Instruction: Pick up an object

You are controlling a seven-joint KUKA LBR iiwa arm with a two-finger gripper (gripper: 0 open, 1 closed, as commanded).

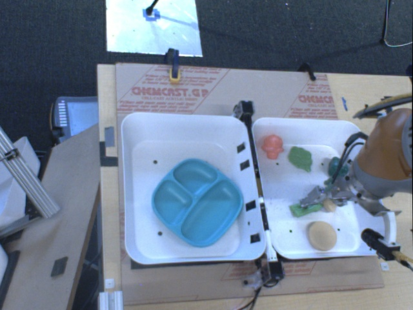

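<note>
Pretty clearly a robotics lab, not anybody's kitchen. You've got two white bins (193, 124) clamped side by side on a bench (106, 108) lined with a protective sheet printed "CHEMCAST GP" (169, 90), an industrial robot arm (390, 150) reaching in, loose cables (393, 24) across dark carpet (51, 24), and a bit of aluminium framing (26, 179) off to the side.

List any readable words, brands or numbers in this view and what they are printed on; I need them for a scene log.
"CHEMCAST GP": red print on the brown sheet under the bins, above the left bin.
"CHEMCAST": red print, running slantwise on the same sheet above the right bin, partly cut off.
Smaller red print by both marks: too blurred to read.
Blue tray, toys: no text visible.
</note>
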